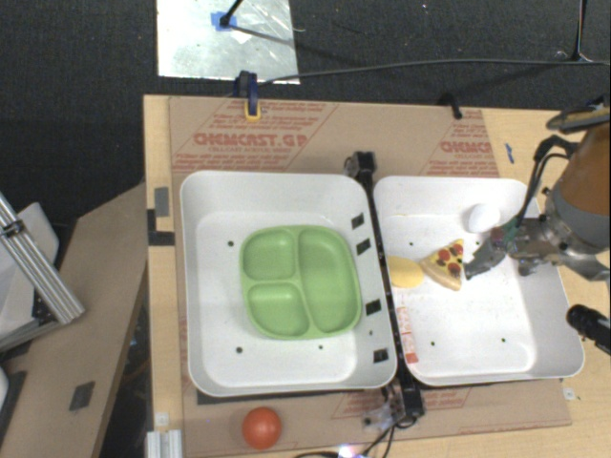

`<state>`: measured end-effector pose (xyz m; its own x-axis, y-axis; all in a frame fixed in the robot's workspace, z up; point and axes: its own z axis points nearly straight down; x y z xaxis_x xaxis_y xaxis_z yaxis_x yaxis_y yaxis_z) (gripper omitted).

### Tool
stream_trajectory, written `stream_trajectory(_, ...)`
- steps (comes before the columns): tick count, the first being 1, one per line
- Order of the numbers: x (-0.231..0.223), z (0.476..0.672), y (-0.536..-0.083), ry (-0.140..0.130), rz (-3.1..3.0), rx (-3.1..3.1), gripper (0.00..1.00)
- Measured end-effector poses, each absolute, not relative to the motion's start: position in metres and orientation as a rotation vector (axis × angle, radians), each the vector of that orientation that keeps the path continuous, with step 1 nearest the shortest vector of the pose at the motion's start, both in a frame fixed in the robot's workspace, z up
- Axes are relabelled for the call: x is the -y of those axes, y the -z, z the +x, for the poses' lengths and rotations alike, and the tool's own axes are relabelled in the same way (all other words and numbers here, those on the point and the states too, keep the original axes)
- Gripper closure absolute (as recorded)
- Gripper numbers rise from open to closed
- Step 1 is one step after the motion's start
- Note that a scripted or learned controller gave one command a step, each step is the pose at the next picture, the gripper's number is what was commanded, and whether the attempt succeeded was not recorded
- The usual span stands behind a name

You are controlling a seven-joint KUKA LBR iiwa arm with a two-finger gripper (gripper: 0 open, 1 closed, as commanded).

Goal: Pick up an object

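Even, fairly bright light falls from above, so the two white bins (286, 198) read close to washed out and shadows under their rims and beside the green divided plate (301, 282) stay soft and short. A reflective sheet (226, 25) at the far left throws a pale glare against the dark backing. The picture is low in resolution and a little soft throughout, and the gripper (482, 259) at the right looks blurred, its fine detail unreadable.
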<state>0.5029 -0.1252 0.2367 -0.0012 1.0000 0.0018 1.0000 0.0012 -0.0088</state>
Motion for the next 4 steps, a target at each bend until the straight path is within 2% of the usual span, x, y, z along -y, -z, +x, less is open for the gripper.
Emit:
stream_trajectory(1,0.125,0.505,-0.241,0.002,-2.218,2.227,0.0)
stream_trajectory(2,0.124,0.514,-0.195,0.0,-2.219,2.222,0.0)
stream_trajectory(4,0.125,0.516,-0.082,0.0,-2.219,2.221,0.0)
